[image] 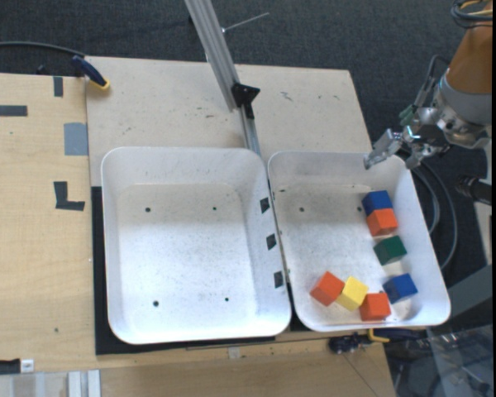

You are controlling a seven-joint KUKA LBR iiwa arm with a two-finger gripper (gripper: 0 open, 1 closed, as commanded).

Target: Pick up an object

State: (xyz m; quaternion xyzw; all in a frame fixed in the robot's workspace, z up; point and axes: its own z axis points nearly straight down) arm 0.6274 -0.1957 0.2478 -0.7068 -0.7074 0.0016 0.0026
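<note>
Even, diffuse overhead lighting; moderate sharpness.

The white bins (pixel 190 246) reflect brightly without hard glare, and their raised walls cast soft, faint shadows inward. The coloured blocks (pixel 380 213) show slightly soft edges. The dark floor (pixel 331 23) appears grainy, with fine detail lost.

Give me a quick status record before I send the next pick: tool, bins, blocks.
tool: over the right bin's far right corner, holding nothing visible
right bin: seven blocks along its right side and near edge
blocks: two blue, three orange, one green, one yellow
nearest block to tool: blue block, touching orange block
left bin: no blocks
</note>
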